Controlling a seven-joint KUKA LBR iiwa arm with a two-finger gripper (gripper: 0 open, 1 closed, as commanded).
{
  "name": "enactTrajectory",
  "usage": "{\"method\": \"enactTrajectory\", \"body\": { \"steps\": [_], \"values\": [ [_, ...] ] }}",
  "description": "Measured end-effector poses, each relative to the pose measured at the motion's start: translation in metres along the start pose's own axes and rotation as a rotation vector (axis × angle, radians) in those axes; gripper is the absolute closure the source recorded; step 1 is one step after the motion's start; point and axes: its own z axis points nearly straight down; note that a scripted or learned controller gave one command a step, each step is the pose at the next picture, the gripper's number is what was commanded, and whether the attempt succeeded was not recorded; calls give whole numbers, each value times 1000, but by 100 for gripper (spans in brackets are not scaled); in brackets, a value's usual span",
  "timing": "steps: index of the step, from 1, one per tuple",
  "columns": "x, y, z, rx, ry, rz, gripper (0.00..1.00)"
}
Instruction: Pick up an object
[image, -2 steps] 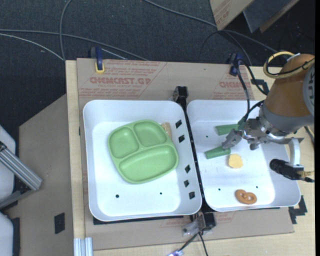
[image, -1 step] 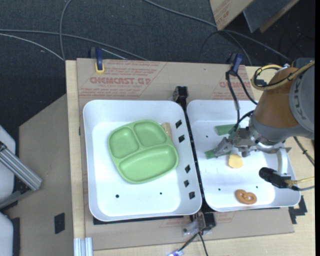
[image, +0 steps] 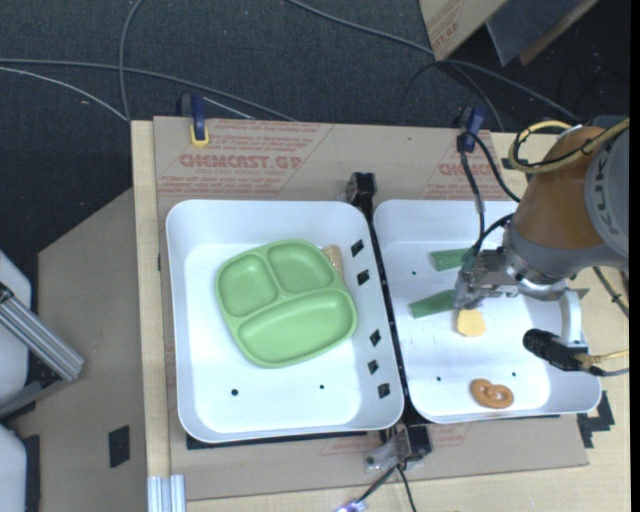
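Right bin (image: 430, 225): gripper (image: 472, 296) low over the middle; finger state cannot be told.
Yellow block (image: 471, 323) just below the gripper, close to touching.
Green strip (image: 433, 305) just left of it; second green piece (image: 447, 260) farther back.
Pretzel (image: 492, 394) near the front wall, apart.
Left bin (image: 190, 300): green tray (image: 287, 302).
Risks: a close may nudge the block aside, or catch the strip instead, since both crowd the gripper.

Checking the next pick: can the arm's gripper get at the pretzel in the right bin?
Probably yes. The pretzel lies uncovered near the right bin's front edge, apart from the yellow piece under the gripper.
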Motion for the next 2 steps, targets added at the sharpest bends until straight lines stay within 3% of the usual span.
{"method": "enactTrajectory", "body": {
  "steps": [2],
  "values": [
    [3, 13, -111, -7, -3, -2, 100]
  ]
}}
